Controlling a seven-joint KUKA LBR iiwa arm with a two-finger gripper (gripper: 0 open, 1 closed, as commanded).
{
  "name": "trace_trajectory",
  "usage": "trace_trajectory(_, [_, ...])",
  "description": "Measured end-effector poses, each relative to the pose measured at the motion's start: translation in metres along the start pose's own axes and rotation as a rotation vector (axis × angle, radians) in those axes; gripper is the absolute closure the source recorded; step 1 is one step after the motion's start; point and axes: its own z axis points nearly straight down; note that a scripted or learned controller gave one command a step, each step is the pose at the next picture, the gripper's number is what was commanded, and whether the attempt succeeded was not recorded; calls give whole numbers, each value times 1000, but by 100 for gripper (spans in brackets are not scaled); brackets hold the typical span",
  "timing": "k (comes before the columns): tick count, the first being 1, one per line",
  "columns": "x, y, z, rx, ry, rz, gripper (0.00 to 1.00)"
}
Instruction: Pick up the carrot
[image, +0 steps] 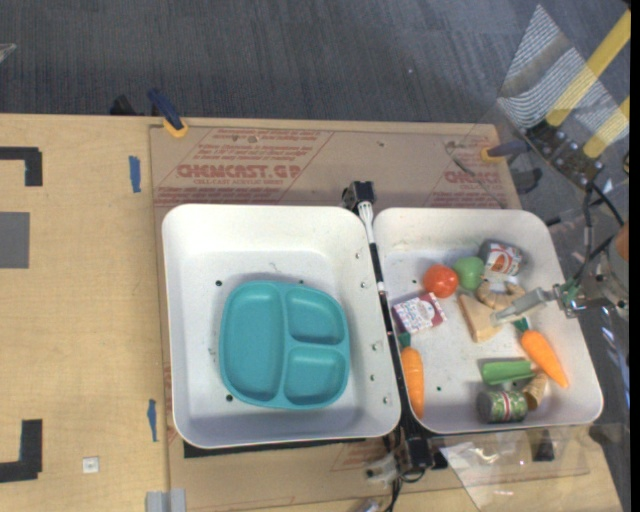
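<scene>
Carrot (545, 357) lower right of right bin (455, 222); tool (520, 305) just above it.
Tool opening: cannot tell. Carrot likely light, stiff, smooth; grip mid-body across its width.

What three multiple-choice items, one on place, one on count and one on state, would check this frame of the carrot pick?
1. Where does the teal divided plate lie?
A. In the left bin
B. In the right bin
C. On the bare bench

2. How many long orange carrot-shaped pieces lie in the right bin?
A. None
B. Two
C. Five

3. What is the state of the carrot near the right rim?
A. Lying flat on the bin floor
B. Lifted above the bin
C. Resting on the teal plate

Answers:
1 A: the plate sits on the floor of the left bin.
2 B: one lies near the right rim, the other by the bin's left wall.
3 A: it lies on the floor, with the gripper just above it in the picture and nothing seen between its fingers.
</scene>
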Motion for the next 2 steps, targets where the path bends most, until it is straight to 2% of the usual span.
trace_trajectory(2, [-5, -6, 3, 4, -5, -75, 0])
